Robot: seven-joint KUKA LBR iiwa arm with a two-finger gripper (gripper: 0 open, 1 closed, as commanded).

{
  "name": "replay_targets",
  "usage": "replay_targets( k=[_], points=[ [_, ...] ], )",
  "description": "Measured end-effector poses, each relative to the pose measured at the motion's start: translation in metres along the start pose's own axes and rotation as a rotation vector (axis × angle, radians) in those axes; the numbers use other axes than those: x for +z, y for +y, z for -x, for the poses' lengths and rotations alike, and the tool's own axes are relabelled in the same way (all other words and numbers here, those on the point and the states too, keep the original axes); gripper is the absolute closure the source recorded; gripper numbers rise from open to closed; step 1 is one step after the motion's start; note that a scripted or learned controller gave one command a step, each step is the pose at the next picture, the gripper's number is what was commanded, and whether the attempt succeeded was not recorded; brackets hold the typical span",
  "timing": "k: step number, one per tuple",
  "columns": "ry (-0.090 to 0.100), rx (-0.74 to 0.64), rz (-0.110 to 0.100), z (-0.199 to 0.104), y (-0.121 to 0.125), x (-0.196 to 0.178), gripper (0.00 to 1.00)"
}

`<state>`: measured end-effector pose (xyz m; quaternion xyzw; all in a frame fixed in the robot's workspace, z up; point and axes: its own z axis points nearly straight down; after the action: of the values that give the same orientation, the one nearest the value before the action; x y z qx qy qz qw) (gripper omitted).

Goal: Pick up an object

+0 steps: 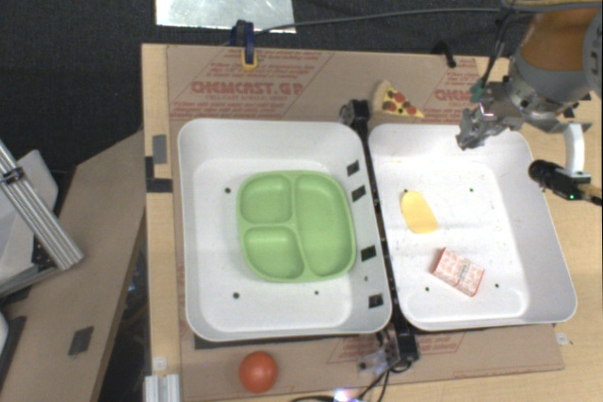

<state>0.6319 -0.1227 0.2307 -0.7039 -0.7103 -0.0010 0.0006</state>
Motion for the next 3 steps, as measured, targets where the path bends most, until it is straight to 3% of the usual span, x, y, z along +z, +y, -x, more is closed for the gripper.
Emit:
replay_targets(
  k=[1,3],
  points=[
    [0.000,0.001,0.000,-0.044,-0.018,-0.008,1.00],
    [0.001,0.000,-0.002,-0.153,-0.058,0.013,1.00]
  ],
)
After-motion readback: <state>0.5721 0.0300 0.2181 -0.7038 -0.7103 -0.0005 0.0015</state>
